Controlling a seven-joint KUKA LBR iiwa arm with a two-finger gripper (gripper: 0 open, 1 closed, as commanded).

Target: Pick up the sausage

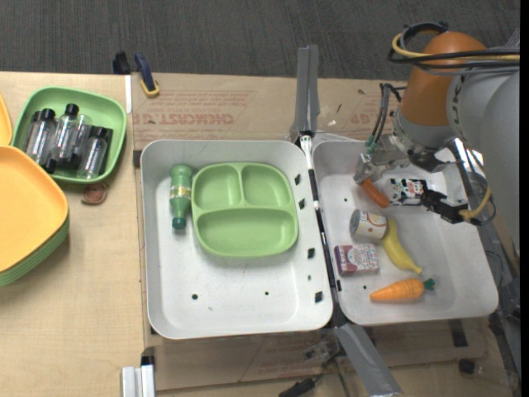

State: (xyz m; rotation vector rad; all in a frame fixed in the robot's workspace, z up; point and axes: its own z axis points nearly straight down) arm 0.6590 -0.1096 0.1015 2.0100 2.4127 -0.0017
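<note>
A green divided plate (pixel 245 209) lies in the left bin (pixel 165 300), a green bottle (pixel 179 195) just beside it at left. The right bin (pixel 463 292) holds a banana (pixel 399 250), carrot (pixel 400 290), can (pixel 369 225) and purple carton (pixel 357 260). At far left, a green tray (pixel 111 122) of bottles and stacked yellow plates (pixel 29 217)

Glossy plastic divided plate (pixel 245 208) (green), smooth white bins (pixel 240 308), matt cardboard (pixel 207 110)
</note>
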